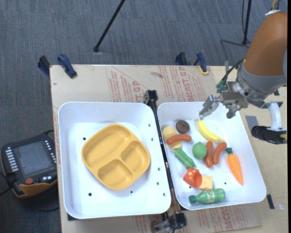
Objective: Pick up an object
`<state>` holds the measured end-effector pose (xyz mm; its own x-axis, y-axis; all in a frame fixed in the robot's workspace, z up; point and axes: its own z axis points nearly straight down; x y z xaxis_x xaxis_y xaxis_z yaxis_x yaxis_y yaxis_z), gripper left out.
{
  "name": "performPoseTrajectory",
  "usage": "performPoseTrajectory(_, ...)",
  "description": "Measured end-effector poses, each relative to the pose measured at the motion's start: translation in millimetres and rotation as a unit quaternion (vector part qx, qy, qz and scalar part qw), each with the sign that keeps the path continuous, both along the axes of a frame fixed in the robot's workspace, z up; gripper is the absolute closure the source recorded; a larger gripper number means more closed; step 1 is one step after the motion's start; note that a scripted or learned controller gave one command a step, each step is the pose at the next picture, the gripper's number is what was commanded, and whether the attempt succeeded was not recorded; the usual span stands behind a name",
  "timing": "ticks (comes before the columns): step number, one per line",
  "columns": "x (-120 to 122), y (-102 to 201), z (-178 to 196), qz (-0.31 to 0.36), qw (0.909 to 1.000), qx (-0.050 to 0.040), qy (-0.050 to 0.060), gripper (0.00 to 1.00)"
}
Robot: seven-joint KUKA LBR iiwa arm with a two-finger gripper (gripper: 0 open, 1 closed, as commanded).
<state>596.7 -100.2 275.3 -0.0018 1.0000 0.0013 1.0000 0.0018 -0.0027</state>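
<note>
The tool (218,108) hovers over the right bin's (254,176) far edge, fingers apart and holding nothing: the approach step. The nearest pick, the banana (208,131), lies just below it; next it must descend and close. I count three sausages, one carrot (235,166), one bottle (208,196), one tray (116,156) in the left bin (68,130). The other small toys are harder to identify.
</note>
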Motion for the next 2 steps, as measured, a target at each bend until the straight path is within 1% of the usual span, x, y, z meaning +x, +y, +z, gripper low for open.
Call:
performPoseTrajectory(1,40.0,-36.4,-110.2,-0.002,1.0,0.0001,0.001,0.0)
performPoseTrajectory(2,46.7,-51.7,-188.1,-0.001,1.0,0.0001,0.0,0.0)
